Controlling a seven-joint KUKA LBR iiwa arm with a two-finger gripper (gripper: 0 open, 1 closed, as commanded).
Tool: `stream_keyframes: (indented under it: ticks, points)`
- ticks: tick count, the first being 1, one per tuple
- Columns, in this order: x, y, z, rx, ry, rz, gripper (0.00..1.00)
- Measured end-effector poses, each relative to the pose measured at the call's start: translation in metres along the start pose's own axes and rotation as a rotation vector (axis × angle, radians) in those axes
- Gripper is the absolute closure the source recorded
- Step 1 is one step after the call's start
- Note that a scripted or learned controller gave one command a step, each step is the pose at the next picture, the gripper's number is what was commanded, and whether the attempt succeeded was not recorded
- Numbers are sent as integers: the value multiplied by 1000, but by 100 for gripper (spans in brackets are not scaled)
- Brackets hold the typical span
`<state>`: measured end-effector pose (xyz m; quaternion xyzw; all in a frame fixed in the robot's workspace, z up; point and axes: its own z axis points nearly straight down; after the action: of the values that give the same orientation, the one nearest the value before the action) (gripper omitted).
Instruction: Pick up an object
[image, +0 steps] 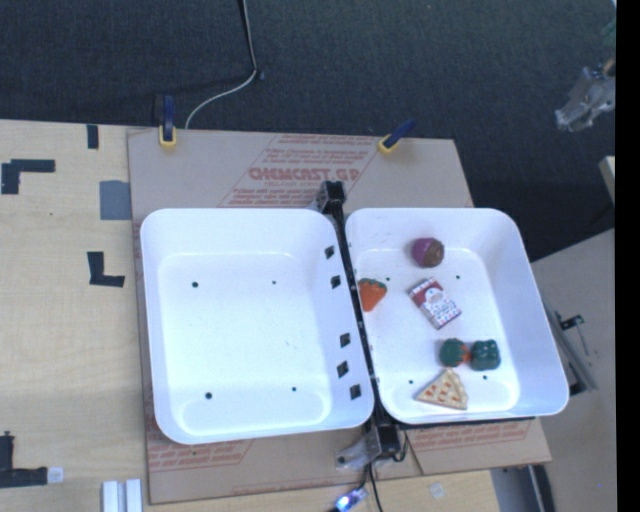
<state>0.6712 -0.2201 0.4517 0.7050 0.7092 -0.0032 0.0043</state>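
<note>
- Gripper (588, 100) sits way up at two o'clock of the frame, over the dark floor and well apart from both bins; it is small and blurred from my seat, and I cannot tell how it is set.
- I'm looking at the right-hand shallow white plastic bin (500, 232), which holds every candidate: a round dark purple toy fruit (428, 252) at twelve o'clock of that bin, an orange carrot-like toy (372, 294) at nine o'clock, a small red-and-white printed packet (434, 303) near the middle, two green rounded toys (469, 353) touching each other at five o'clock, and a tan triangular pizza-slice toy (443, 391) at six o'clock.
- My worry with the orange toy: it lies against the bin's left wall by the black divider clips (348, 345), so I judge one side of the grasp could strike the wall.
- The packet and the pizza slice look flat; I'd expect a descent that stops too high to close on nothing.
- The green pair is risky too: aiming between them may nudge both apart rather than catch one.
- The purple fruit looks round and could roll out of a pinch, yet it stands clear of its neighbours, so I'd call it the safest target.
- The left-hand white bin (170, 240) is no hazard, I reckon.
</note>
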Motion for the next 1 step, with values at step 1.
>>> stream_keyframes:
  ticks: [1]
  points:
    - [1, 1, -10, -1, -1, -1, 100]
